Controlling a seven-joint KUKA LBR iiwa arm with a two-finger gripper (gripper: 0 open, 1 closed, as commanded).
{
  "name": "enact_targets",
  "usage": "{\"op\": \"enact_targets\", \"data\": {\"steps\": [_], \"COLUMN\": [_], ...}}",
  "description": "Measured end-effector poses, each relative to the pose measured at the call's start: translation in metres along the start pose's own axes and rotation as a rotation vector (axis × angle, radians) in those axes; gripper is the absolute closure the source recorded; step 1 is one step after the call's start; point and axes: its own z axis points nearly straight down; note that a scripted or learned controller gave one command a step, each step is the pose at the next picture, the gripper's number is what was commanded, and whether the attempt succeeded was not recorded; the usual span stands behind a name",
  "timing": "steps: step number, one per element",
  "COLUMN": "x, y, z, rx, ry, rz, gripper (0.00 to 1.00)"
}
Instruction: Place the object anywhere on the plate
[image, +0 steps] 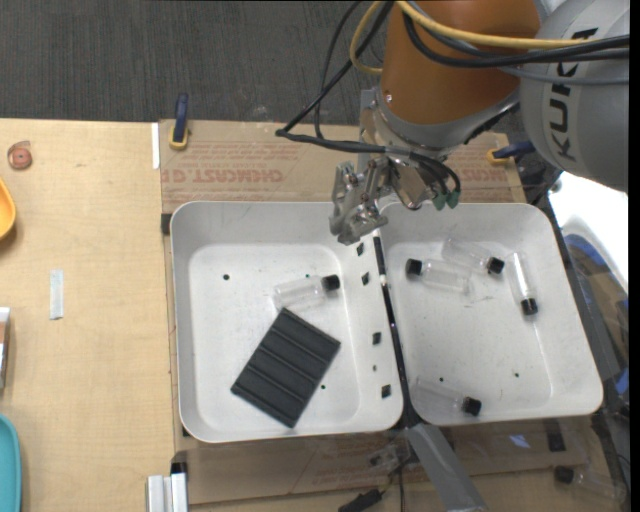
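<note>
Obs., left to right. Bare wooden surface (90, 330) at far left; nothing there concerns the task.

Left bin (185, 330): a dark ribbed plate (287, 365) lies flat and askew in the near half. Just beyond its far corner, apart from it, lies the clear vial with a black cap (305, 290), on its side, cap pointing right. I take this as the object to move, being the nearest loose thing to the plate.

My fingers (352, 225) hang over the far end of the rim where the two bins meet, right of the vial and beyond it. Apart or together: cannot tell from this angle. I see nothing between them.

Right bin (570, 300): several more capped vials (445, 270), all on their sides, well apart from the plate.

Handling, judged:
- Vial looks light, rigid and smooth-walled, so likely slippery. May be glass, so treat as fragile.
- Round body will roll if nudged from one side.
- Best hold: across the clear barrel near its middle, closing square to its long axis. The cap end is a narrower target.
- Clamp gently; a hard squeeze may shoot it out.
- The plate's ribs should help to stop rolling if the vial is laid along the grooves.
</note>
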Motion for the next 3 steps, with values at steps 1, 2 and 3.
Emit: {"op": "enact_targets", "data": {"steps": [1,2,3], "x": [-0.056,-0.058,-0.089], "y": [-0.010,-0.013,0.060], "z": [-0.047,-0.124,-0.123], "rx": [-0.001,-0.002,-0.005], "ry": [-0.002,-0.001,-0.001], "rz": [-0.471,-0.908,-1.246], "gripper": [1.00,1.00,1.00]}}
